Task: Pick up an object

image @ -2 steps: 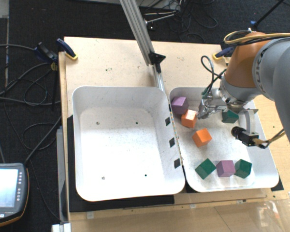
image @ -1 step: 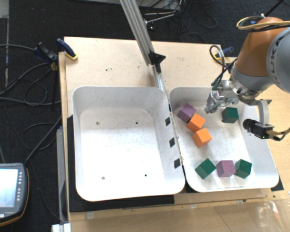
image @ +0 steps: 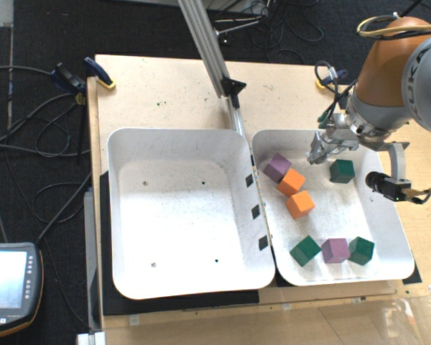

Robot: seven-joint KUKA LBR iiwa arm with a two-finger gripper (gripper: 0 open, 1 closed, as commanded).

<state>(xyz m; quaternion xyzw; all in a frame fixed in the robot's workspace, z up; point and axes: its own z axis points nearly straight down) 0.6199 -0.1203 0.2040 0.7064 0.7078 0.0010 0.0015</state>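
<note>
A pale wooden bench (image: 165, 92) sits on dark carpet strewn with cables, bearing two shallow white bins side by side. The left bin (image: 122, 192) lies toward nine o'clock; the right bin (image: 388, 221) holds all the blocks. The gripper (image: 320, 153) hangs over the right bin's upper part, at about two o'clock in the view. Nothing sits between it and the floor of the bin that I can make out, and whether it is spread or closed I cannot tell.

The nearest candidate is a green cube (image: 342, 170), just beside the gripper at its four o'clock. A purple cube (image: 276, 167) and an orange cube (image: 292, 181) touch each other toward eight o'clock, with a second orange cube (image: 300, 204) just below.

The risk, I judge, is a descent landing between the green cube and the purple one, closing on air, or clipping the green cube's edge and nudging it toward the bin wall.
</note>
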